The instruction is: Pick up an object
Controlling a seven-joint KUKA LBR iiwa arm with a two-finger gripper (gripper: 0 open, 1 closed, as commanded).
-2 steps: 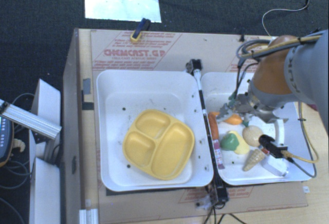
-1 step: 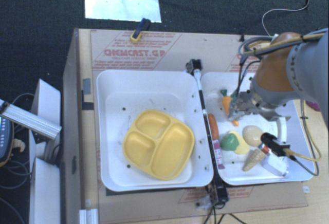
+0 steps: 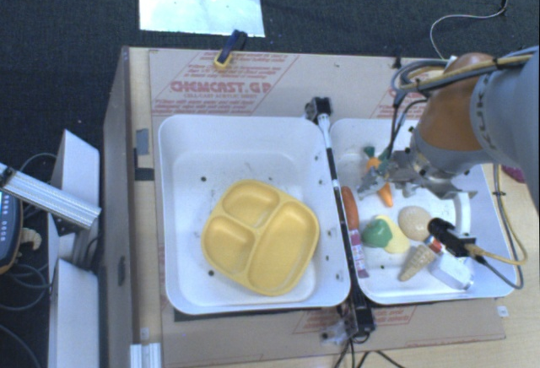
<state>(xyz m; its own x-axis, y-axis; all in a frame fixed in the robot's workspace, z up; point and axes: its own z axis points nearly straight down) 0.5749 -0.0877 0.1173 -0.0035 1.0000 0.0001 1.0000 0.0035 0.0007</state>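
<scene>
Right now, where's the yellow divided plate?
In the camera view, the yellow divided plate lies in the left bin, toward its lower right part, close to the central divider and across it from the green toy in the right bin.

Brown bench [image 3: 228,75] with 2 white bins, left [image 3: 181,147], right [image 3: 350,138], side by side.
</scene>
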